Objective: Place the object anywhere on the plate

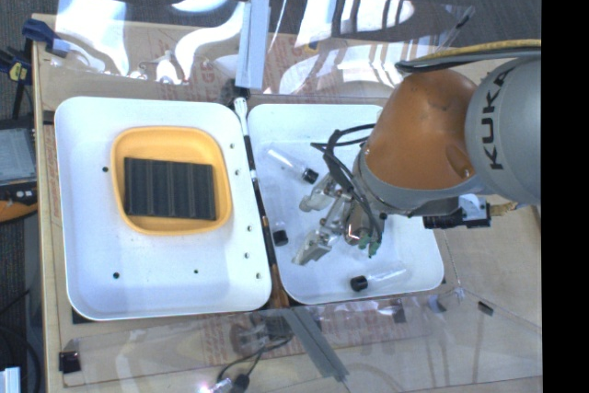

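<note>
End effector: metal, two-fingered, located over the middle of the right bin, carried low above the bin floor at a slant toward the lower left. Whether anything is pinched cannot be told from the camera view, and the spread of its parts is likewise not resolved. Black cables are seen looping from the wrist beside it.

Arm: grey, entered from the right; an orange band is seen above the wrist, covering much of the right bin's upper right part.

Right bin: shallow, white. Two small clear tubes with black caps are held in it. One tube is lying in the upper left part, its cap pointed toward the end effector, near but apart from it. A second tube is lying near the lower edge, below the end effector, cap at its left end. A small dark piece is noted on the floor beside the left wall.

Left bin: shallow, white, set just beside the right bin. A yellow plate, rounded and rectangular, is placed in its upper middle. A dark ribbed block is resting on the plate's centre.

Surface: light in colour, bearing both bins; clear glossy sheeting is seen along its far edge.
</note>
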Available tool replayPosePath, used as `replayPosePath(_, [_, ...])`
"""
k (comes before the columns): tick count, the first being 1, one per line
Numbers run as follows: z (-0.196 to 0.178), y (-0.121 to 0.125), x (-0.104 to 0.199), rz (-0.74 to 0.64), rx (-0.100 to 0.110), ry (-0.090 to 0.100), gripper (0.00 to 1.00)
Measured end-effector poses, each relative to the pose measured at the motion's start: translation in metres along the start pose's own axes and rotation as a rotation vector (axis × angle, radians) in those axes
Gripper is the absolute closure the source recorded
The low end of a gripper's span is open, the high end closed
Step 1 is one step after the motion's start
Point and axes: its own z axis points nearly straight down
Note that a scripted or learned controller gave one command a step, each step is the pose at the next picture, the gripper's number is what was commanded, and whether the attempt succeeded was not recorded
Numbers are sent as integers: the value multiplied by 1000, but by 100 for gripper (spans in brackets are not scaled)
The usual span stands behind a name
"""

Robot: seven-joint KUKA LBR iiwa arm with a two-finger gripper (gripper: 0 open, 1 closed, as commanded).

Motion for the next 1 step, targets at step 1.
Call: replayPosePath(1, [12,46,18,-291,0,-3,0])
